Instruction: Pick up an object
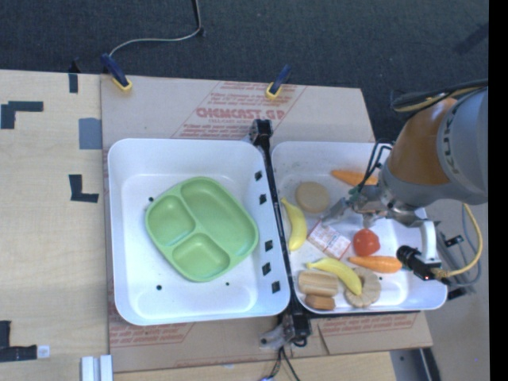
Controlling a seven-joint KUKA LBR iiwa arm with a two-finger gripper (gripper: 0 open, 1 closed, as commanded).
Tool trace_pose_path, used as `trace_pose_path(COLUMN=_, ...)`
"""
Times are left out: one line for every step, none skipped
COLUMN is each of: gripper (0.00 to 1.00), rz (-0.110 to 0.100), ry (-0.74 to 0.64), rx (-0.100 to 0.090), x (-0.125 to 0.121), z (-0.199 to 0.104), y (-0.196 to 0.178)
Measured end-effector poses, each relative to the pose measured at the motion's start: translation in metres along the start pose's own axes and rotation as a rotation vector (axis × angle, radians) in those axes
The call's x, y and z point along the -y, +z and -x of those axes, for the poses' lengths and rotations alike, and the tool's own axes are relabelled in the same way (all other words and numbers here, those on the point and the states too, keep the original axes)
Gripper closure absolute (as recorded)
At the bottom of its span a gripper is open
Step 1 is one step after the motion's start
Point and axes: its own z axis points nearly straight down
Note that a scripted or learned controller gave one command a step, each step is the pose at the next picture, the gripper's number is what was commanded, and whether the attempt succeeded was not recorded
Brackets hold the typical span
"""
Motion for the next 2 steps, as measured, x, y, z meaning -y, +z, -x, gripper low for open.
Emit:
trace_pose_path(gripper=0.00, rz=-0.018, ry=0.001, rx=0.000, x=-0.054, z=0.046, y=-0.010)
trace_pose_path(gripper=0.00, rz=-0.038, ry=0.004, rx=-0.003, x=-0.106, z=0.022, y=0.019)
